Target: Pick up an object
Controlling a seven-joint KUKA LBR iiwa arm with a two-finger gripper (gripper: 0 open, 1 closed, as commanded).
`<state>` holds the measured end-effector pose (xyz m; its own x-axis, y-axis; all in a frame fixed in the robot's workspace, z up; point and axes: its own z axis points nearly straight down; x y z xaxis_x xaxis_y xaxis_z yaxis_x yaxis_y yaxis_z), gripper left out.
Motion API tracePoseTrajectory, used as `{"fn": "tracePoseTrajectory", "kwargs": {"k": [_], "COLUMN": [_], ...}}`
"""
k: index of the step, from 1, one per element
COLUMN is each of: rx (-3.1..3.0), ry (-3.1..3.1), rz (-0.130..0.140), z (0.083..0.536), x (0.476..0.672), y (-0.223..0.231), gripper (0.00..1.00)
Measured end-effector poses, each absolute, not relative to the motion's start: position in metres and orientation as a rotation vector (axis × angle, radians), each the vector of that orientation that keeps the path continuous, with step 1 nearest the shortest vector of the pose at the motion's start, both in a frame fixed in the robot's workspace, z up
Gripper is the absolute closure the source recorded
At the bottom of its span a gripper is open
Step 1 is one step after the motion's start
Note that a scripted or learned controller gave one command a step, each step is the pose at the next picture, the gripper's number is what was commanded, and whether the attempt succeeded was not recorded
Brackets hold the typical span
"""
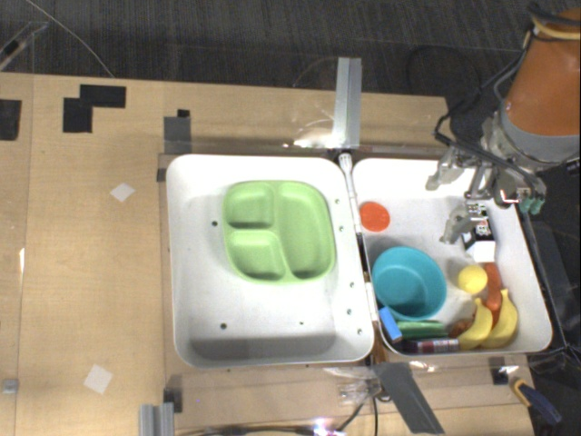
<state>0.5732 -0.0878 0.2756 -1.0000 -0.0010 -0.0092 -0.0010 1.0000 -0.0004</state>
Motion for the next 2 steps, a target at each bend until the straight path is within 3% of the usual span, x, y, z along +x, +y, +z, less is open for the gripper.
{"fn": "tracePoseTrajectory", "kwargs": {"k": [1, 2], "rx": [0.042, 0.219], "ry": [3.146, 3.117], "rz": [0.003, 0.001], "z": [0.12, 0.091], "x": [0.575, 0.551], "y": [-0.134, -0.154], "gripper": [0.0, 0.0]}}
